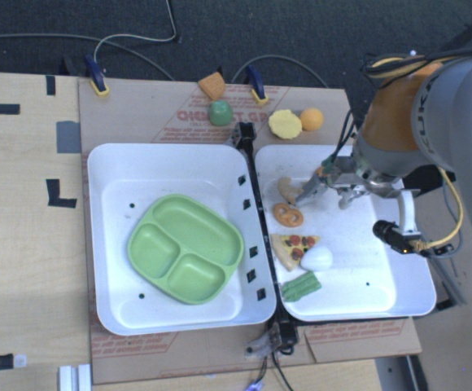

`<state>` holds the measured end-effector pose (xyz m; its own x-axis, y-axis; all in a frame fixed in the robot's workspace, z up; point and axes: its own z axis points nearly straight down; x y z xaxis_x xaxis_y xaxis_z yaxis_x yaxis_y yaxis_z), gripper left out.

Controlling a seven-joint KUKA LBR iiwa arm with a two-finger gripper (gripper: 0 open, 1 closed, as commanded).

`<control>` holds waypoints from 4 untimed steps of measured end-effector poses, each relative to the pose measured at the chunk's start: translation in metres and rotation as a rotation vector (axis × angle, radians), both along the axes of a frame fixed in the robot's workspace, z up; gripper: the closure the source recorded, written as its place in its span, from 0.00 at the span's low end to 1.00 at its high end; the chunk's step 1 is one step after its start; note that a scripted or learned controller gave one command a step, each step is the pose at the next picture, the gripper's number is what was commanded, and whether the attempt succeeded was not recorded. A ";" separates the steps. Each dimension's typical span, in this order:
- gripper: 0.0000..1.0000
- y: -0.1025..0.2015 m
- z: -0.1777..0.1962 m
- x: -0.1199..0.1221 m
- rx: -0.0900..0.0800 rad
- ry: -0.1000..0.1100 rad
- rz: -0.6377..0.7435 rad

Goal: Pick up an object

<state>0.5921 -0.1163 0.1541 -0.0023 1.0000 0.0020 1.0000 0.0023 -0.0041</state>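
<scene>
The right bin (399, 292) holds a tan piece (288, 187), a round orange-red slice (287, 215), a pizza slice (290, 248), a white egg shape (317, 258) and a green piece (301, 287). My gripper (327, 195) hangs over the upper middle of this bin, just right of the tan piece. It is open, with one finger (308, 192) slanting toward the tan piece and the other (347, 199) further right. Nothing sits between them.
A green divided plate (185, 249) lies in the left bin (106, 177). Behind the bins, on cardboard, sit an orange block (212, 85), a green ball (220, 113), a yellow fruit (285, 124) and an orange ball (311, 119). A cabled part of the arm (399, 236) overhangs the right bin's right side.
</scene>
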 end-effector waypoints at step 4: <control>0.00 0.014 -0.068 0.025 -0.003 -0.007 0.001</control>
<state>0.6171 -0.1020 0.0861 -0.0031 1.0000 -0.0006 1.0000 0.0031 0.0031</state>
